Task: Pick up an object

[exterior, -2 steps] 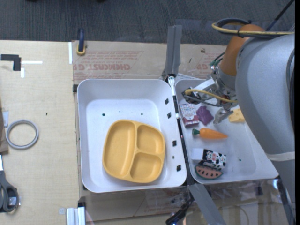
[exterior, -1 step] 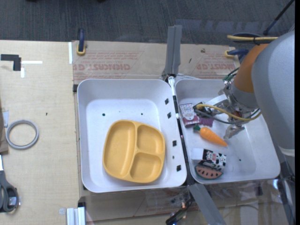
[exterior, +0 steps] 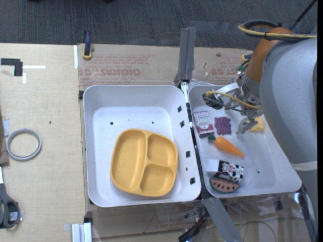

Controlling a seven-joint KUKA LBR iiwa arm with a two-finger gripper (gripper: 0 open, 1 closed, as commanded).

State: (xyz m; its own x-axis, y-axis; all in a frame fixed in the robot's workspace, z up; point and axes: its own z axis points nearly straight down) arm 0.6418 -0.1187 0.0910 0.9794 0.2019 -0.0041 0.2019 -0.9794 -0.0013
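A roll of grey tape (exterior: 23,144) lies flat on the pale table (exterior: 45,185) at the far left, well apart from the bins. Near the table's lower left corner sits what looks like a pair of scissors (exterior: 9,213), cut off by the edge. A brown cardboard sheet (exterior: 131,67) lies behind the bins, a small blue-and-yellow clamp (exterior: 87,47) at its left corner.

orange carrot (exterior: 229,146), lying in right bin (exterior: 272,173)
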